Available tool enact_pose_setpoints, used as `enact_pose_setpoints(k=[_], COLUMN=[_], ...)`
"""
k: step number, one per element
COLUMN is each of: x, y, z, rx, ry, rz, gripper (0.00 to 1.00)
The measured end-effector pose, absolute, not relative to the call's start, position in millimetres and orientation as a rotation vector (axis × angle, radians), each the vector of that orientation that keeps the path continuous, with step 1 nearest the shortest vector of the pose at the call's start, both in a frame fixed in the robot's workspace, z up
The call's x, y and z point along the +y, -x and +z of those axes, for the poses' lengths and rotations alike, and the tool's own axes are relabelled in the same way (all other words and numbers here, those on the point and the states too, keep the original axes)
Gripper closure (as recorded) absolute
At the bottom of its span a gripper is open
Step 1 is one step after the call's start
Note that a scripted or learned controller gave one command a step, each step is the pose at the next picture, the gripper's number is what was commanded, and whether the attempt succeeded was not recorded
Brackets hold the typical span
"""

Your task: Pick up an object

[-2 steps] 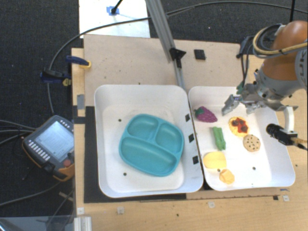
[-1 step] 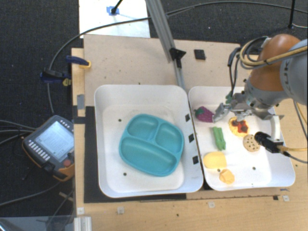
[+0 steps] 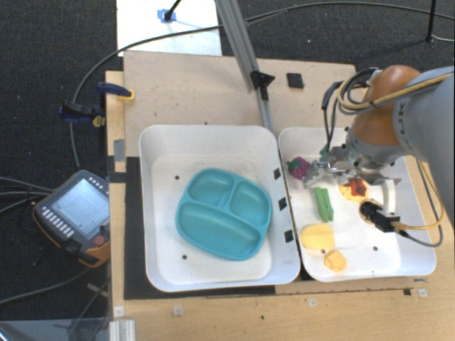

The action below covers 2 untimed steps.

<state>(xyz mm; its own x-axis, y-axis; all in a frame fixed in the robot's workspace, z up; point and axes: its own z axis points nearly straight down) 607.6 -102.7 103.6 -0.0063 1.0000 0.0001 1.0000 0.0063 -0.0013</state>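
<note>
We take the right bin [image 3: 419,265] as our landmark. The gripper [image 3: 328,169] hangs over its upper left part, near the wall shared with the left bin [image 3: 153,212]; we cannot tell how its tool end is set.

Just left of the gripper, near that shared wall, lies a purple object [image 3: 299,166]. Below the gripper a green block [image 3: 324,204] lies lengthwise. Lower still, a yellow piece [image 3: 317,236] and a small orange piece [image 3: 335,261] sit close to the bin's lower left corner. A red and yellow item [image 3: 353,188] lies near the centre, under the wrist.

The bin's lower right floor is bare. A blue divided tray [image 3: 225,213] fills the left bin's centre.
</note>
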Motion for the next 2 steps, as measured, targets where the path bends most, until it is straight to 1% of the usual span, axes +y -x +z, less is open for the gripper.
enact_pose_setpoints(k=[1, 2], x=[-103.4, -102.3], y=[-609.3, -611.6], z=[86.3, 99.2], rx=[-2.226, -2.231], ry=[2.222, 2.221], rz=[-0.003, -0.013], gripper=[0.00, 1.00])
